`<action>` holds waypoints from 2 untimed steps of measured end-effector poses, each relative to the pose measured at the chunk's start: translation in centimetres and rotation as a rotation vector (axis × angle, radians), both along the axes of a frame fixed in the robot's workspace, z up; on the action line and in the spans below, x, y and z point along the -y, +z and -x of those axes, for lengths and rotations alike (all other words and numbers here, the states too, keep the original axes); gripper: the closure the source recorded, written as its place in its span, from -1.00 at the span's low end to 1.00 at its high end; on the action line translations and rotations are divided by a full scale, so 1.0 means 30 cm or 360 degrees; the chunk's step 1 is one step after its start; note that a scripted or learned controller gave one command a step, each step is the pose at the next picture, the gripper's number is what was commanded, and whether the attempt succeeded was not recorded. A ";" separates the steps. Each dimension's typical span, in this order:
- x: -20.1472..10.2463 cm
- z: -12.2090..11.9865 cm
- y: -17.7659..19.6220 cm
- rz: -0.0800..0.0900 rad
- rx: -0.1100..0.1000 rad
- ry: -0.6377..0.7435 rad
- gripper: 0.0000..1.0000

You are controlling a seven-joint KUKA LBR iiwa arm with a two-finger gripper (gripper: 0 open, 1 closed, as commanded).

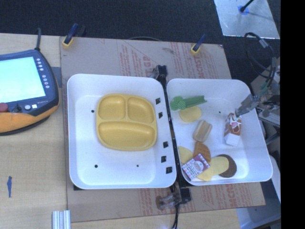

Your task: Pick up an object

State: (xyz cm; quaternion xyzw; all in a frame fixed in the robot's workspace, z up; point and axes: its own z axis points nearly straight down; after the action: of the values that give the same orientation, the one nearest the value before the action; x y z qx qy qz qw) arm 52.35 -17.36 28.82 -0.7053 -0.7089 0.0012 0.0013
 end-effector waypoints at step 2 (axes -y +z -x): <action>-0.160 -0.030 -0.656 -0.0004 -0.0004 -0.0003 -1.00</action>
State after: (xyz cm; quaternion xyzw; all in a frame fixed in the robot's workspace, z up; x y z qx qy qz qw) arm 53.26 -12.56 9.12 -0.7060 -0.7082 0.0013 0.0031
